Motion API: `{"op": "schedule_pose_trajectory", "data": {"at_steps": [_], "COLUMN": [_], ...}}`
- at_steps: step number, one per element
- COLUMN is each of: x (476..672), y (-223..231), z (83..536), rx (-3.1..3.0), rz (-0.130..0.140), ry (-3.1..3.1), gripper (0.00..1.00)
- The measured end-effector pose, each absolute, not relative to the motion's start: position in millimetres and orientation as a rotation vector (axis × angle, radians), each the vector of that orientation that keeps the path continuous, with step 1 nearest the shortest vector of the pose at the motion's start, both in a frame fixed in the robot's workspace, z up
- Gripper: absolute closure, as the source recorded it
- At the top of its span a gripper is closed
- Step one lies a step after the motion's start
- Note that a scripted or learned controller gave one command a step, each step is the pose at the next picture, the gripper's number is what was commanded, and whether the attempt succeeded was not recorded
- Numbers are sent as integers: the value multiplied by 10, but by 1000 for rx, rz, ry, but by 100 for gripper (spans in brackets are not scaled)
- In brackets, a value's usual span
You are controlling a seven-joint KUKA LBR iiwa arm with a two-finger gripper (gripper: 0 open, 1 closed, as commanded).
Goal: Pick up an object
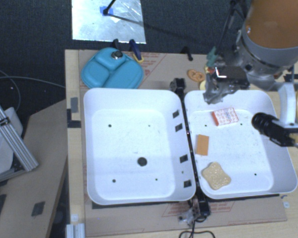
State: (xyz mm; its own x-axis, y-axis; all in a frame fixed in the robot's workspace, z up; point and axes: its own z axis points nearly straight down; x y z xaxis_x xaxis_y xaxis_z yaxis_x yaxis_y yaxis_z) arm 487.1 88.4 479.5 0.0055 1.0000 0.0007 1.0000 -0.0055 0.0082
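Three objects lie in the right bin [283, 182]: a small red and white packet [225, 116] near the back, an orange rectangular piece [202, 145] by the left wall, and a tan bread-like slice [216, 175] near the front. My gripper [216, 94] hangs over the back left corner of that bin, just left of and above the red and white packet. Nothing is visible between its fingers. The grey arm with its orange band fills the top right.
The left bin [97, 133] holds a small dark disc [142, 161]. A blue lidded tray [112, 69] sits behind the left bin. A black cylinder on a mount [268, 126] juts over the right bin's right side. A metal frame [10, 138] stands at far left.
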Motion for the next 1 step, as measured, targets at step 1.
{"op": "schedule_pose_trajectory", "data": {"at_steps": [1], "x": [4862], "y": [1498], "z": [4500], "rx": [2212], "rz": [1], "ry": [2232], "gripper": [100]}}
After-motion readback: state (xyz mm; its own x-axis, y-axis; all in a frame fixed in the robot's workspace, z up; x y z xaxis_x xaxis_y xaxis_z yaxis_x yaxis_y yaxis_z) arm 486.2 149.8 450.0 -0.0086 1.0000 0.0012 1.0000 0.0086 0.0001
